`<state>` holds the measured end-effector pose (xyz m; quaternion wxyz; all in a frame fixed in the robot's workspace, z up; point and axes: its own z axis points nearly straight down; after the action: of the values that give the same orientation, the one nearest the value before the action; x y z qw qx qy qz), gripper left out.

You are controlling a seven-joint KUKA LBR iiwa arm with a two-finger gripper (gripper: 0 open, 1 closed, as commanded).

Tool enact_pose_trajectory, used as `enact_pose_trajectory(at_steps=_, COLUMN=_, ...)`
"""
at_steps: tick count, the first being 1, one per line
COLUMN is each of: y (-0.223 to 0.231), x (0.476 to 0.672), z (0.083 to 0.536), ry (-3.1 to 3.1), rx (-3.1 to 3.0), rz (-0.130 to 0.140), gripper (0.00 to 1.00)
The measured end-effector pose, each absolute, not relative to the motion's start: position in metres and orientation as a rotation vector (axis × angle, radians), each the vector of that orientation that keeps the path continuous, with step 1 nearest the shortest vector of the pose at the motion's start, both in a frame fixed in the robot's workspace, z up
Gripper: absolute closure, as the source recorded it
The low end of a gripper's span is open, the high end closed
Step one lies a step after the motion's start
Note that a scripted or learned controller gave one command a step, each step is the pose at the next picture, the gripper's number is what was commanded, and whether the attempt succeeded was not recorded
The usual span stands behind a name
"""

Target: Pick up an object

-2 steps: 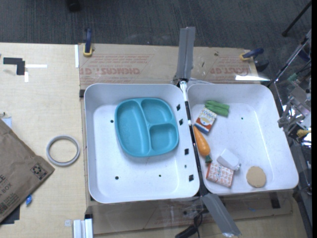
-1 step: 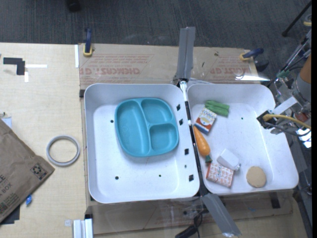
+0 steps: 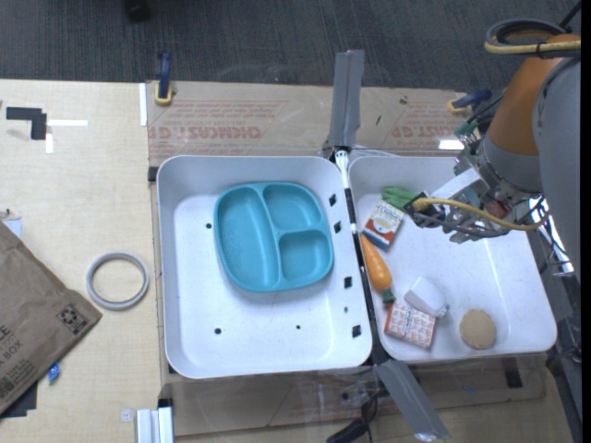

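Tool: the tool (image 3: 466, 221) hangs over the upper part of the right shallow white bin (image 3: 517, 275), on a grey arm with an orange band (image 3: 526, 100) that comes in from the right. I cannot tell whether it is open or closed, and nothing can be seen held in it.
Nearest objects: a small green leafy toy (image 3: 399, 195) lies just left of the tool. Below that is a small white carton with orange and blue print (image 3: 384, 222).
Along the left wall of the right bin: an orange toy carrot with a green tip (image 3: 376, 264) lies lengthwise.
Lower part of the right bin: a small white block (image 3: 427, 296) lies tilted. A flat red-and-white patterned packet (image 3: 410, 325) is just below it, and a round tan disc (image 3: 478, 329) lies to the right.
Left bin: the left shallow white bin (image 3: 185, 330) holds a teal plastic plate with three compartments (image 3: 274, 236).
Table: a grey ring (image 3: 117, 279) and a brown cardboard box (image 3: 28, 326) lie on the pale table (image 3: 74, 201), left of the bins.
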<state>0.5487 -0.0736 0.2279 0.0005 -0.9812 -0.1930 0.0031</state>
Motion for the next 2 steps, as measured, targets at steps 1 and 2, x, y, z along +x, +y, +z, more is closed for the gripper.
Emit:
enact_pose_trajectory(at_steps=1, y=0.016, x=0.593, z=0.237, ry=-0.421, rx=-3.114, rz=0.005, gripper=1.00)
enact_pose_trajectory(at_steps=2, y=-0.025, x=0.571, z=0.241, ry=-1.041, rx=-2.963, rz=0.010, gripper=1.00)
